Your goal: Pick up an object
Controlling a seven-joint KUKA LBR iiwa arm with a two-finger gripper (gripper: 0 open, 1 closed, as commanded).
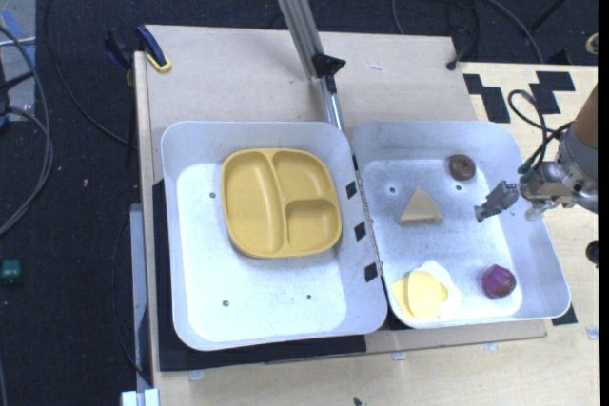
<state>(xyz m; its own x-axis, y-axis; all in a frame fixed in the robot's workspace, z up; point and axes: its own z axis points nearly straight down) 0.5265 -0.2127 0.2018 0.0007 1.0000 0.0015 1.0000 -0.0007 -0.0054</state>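
Dark floor strewn with cables surrounds a pale wooden table [247, 71] carrying two white bins side by side. One yellow divided plate [282, 203] lies in the left bin [190, 299]. Four small things lie in the right bin [542, 261]: one tan wedge [420, 206], one brown disc [462, 167], one purple lump [498, 280] and one yellow-and-white egg-like piece [422, 293]. From the right edge the pincer [495, 203] reaches over this bin, holding nothing; whether it is spread or pressed together I cannot tell. Nearest seems the wedge, just to its left; the purple lump lies below it, toward the bin's front.
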